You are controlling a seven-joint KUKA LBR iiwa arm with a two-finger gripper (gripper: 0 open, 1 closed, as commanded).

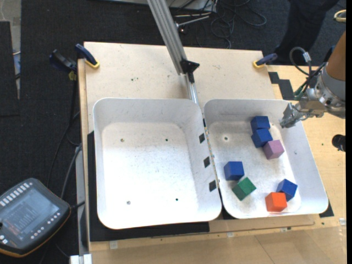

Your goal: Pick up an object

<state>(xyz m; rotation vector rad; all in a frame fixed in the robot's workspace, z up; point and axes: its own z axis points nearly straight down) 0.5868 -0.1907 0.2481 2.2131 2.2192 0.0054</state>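
Note:
The right bin (pixel 308 164) holds several small blocks. Two blue blocks (pixel 260 130) sit close together near its upper right, with a purple block (pixel 273 148) just below them. Another blue block (pixel 234 170) and a green block (pixel 243 188) lie near the bin's middle. An orange block (pixel 276 202) and a blue block (pixel 287 188) rest by the front right corner. My gripper (pixel 288 120) hangs over the bin's upper right rim, to the right of the paired blue blocks, with nothing seen between its fingers.
The left bin (pixel 148 158) sits beside the right one, with a dividing rim between them. A metal pole (pixel 170 32) slants in from the top. Clamps (pixel 88 56) mark the board's back corners. A teach pendant (pixel 27 213) lies at lower left.

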